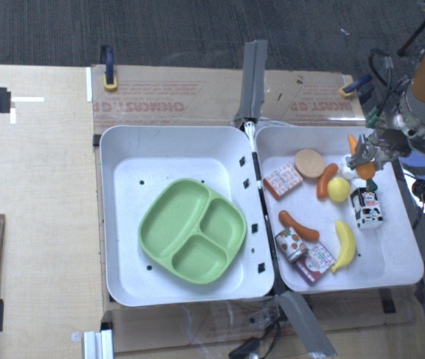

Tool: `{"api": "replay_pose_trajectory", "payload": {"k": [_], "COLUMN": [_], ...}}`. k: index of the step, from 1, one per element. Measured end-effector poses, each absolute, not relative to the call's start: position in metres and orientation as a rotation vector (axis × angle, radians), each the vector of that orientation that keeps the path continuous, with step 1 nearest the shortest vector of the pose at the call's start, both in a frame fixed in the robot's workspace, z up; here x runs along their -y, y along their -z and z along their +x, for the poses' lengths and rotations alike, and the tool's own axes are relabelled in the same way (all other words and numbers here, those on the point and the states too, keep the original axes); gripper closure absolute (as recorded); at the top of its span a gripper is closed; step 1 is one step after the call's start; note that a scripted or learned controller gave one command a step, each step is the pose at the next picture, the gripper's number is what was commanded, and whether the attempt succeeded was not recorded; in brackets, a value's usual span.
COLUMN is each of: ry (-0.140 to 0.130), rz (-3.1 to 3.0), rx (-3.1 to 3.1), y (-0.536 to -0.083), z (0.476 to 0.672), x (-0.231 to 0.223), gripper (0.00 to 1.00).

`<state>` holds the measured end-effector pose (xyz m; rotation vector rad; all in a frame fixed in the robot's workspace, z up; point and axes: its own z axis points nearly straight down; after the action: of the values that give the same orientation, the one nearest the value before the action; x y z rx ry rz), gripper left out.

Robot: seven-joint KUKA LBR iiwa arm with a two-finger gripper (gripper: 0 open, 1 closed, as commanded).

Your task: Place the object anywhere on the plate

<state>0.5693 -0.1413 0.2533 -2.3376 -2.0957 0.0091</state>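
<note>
Between gripper (365, 158) fingers, an orange carrot (364, 167).

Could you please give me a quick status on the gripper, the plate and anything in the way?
Gripper over right bin's far edge, on an orange item; grasp unclear. Green plate in left bin, nothing on it. Bin walls between.

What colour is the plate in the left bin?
Light green; the plate shows best in the camera view.
</note>
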Motion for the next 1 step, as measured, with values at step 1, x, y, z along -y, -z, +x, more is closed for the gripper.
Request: {"api": "replay_pose_trajectory", "payload": {"k": [1], "ry": [-0.005], "rz": [-2.059], "rx": [2.368], "y": [-0.1893], "z": [0.5496], "x": [0.0857], "gripper": [1.0]}}
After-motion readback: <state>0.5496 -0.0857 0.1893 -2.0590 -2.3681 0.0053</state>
